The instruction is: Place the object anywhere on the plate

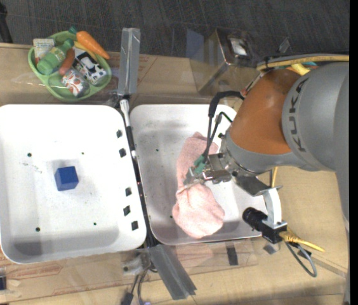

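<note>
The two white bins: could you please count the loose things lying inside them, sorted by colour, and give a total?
Blue: 1, the blue cube in the left bin.
Pink: 1, the pink cloth in the right bin, with the gripper over it.
Total: 2

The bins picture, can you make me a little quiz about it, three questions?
1. What colour is the cube in the left bin?
2. True or false: the pink cloth lies in the right bin.
3. Which sits beyond the bins: A) the green bowl of toy food, B) the cube?

Key: 1. blue; 2. true; 3. A. The gripper is over the cloth.
</note>
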You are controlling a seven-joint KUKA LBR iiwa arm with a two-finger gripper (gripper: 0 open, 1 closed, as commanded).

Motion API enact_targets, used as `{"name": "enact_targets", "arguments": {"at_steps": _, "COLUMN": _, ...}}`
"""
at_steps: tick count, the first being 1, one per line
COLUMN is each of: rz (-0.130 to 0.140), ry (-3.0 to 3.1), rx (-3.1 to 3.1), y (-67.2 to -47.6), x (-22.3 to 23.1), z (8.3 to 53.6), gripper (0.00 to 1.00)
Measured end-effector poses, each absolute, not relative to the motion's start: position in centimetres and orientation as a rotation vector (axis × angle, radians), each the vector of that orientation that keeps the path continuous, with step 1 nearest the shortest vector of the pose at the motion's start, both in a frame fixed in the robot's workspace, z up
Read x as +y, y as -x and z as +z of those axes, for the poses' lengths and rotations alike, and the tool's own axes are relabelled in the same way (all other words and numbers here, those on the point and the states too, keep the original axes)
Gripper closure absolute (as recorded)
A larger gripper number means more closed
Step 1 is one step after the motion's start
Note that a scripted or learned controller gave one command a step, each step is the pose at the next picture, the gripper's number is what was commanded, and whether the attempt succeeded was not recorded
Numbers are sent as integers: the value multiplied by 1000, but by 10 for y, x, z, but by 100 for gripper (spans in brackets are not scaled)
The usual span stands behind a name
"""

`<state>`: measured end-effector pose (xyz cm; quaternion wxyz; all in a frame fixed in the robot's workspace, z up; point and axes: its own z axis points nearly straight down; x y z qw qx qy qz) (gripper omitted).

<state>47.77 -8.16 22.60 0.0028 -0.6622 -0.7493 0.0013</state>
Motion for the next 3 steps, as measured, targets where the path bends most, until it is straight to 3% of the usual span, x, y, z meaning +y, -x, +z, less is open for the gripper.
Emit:
{"name": "enact_targets", "arguments": {"at_steps": 1, "rz": 4, "ry": 2069, "rx": -2360, "y": -478, "x": -81, "z": 230, "gripper": 100}}
{"name": "enact_targets", "arguments": {"at_steps": 3, "rz": 3, "ry": 969, "rx": -2986, "y": -553, "x": -4, "z": 222, "gripper": 100}}
